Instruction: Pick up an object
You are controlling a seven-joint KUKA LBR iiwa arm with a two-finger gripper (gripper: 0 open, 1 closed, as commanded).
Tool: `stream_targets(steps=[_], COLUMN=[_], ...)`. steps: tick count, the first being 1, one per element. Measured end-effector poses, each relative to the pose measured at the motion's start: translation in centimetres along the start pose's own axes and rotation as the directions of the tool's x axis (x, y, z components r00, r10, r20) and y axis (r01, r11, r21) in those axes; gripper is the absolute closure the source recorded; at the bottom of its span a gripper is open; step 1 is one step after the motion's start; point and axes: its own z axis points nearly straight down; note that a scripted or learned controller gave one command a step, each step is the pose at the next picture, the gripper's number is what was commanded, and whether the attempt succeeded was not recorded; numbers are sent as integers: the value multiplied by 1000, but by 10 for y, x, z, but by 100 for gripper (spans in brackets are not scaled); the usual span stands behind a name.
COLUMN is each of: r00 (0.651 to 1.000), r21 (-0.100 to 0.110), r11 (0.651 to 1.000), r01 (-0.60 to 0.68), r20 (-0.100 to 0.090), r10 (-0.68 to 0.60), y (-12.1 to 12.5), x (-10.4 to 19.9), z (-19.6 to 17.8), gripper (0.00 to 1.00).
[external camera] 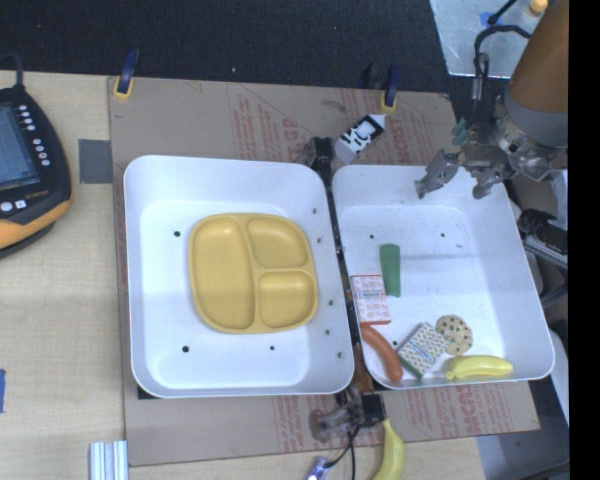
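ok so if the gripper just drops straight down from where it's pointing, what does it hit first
Most likely the bare white floor at the far end of the right bin. The gripper hangs above that spot, and the green stick lies nearer the camera, though depth is hard to judge.

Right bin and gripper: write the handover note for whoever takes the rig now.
Gripper: over the far edge of the right bin, above the bin floor, holding nothing that can be seen.
Right bin holds: green stick near the middle; red-and-white packet by the left wall; sausage, small box, cookie and banana along the near edge.
Left bin: yellow divided plate.
Another banana lies outside, on the bench.
Done: nothing picked yet.
Left: lower onto one object, grip it and lift. The green stick lies apart from the rest, probably the easiest pick.
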Motion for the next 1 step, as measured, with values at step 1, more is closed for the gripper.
stream_targets(steps=[1], r00=[1000], r21=[2], r11=[1000], r01=[0], r20=[1], r10=[0], y=[-3], x=[31], z=[134], gripper=[0])
